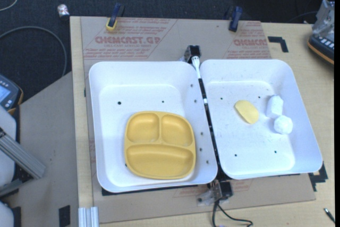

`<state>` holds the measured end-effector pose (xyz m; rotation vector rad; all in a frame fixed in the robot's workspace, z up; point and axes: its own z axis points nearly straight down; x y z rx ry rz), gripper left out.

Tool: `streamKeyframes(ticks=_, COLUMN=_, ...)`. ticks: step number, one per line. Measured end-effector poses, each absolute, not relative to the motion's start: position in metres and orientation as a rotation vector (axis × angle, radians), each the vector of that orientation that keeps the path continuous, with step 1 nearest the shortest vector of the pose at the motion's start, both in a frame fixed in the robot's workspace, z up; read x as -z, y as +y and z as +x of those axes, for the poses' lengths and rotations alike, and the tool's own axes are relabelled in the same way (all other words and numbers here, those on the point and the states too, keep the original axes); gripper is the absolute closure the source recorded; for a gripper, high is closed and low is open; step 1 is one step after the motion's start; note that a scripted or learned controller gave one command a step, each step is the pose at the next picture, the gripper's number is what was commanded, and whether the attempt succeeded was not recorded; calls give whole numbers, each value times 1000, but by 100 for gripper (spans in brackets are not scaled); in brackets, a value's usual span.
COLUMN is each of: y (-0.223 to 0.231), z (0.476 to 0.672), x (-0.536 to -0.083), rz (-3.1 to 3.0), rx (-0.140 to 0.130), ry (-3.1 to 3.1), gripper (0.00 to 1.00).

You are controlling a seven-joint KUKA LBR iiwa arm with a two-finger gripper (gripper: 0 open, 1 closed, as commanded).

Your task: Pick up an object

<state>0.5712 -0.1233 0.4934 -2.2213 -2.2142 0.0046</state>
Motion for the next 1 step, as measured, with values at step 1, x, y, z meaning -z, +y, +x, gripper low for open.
streamKeyframes(ticks=1, y=-133, z=541, x=-476, rz=-2221, rx=-4, ry=-2216, gripper=100)
